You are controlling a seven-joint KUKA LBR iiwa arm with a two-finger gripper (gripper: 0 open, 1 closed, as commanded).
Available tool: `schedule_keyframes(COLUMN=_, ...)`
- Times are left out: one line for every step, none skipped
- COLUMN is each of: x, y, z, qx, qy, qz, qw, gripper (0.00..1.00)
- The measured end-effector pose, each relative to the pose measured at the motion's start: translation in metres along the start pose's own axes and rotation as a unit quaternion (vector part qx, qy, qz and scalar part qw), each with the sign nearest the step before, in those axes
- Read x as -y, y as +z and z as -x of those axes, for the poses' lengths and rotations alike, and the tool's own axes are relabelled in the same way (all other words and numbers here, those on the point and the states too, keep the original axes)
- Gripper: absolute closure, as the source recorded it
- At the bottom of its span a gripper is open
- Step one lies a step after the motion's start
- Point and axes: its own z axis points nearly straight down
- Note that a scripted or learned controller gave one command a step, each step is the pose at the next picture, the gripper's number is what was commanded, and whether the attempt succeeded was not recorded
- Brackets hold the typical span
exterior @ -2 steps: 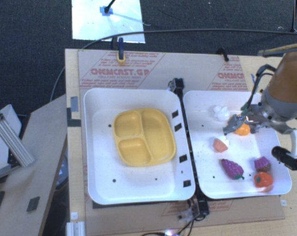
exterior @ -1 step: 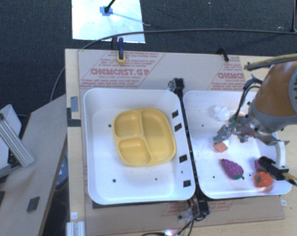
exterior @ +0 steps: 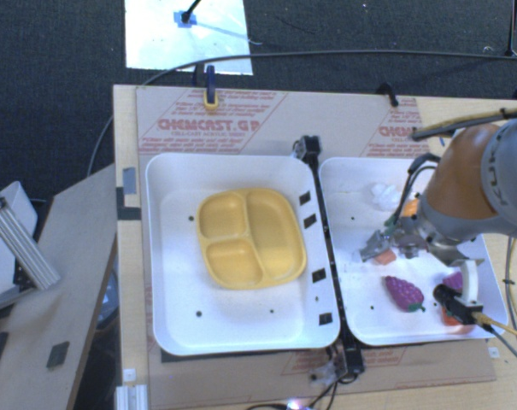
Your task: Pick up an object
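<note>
Nearest me, in the right bin (exterior: 352, 314), a small red-orange piece (exterior: 449, 318) lies by the near right corner; just left of it sits a purple grape bunch (exterior: 403, 293), and a pink item (exterior: 453, 281) shows close behind the red-orange piece, partly hidden by the arm; a little farther in, the gripper (exterior: 378, 248) hangs low over the bin's middle, right at a small orange bit (exterior: 384, 260), though I cannot say if the 2 touch; I also cannot tell whether the gripper is spread or closed; the grape bunch lies apart from it, on the side nearer to me; farther back a crumpled white thing (exterior: 384, 195) rests near the far wall, with another orange object (exterior: 409, 205) just beside it at the arm's edge; in the left bin (exterior: 168, 229), 1 yellow plate (exterior: 251, 237) with 3 compartments lies flat at the middle; the 2 bins sit side by side on the surface (exterior: 343, 118).
</note>
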Motion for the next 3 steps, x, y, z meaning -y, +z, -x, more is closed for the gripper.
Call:
schedule_keyframes(x=0.000, y=-0.012, z=0.000, qx=0.001, qy=0.000, qz=0.001, qw=1.0000, gripper=1.00)
schedule_keyframes(x=-0.004, y=-0.075, z=-0.004, qx=0.001, qy=-0.002, qz=0.003, qw=1.0000, gripper=1.00)
schedule_keyframes(x=-0.005, y=-0.125, z=-0.004, qx=0.001, qy=-0.002, qz=0.004, qw=1.0000, gripper=1.00)
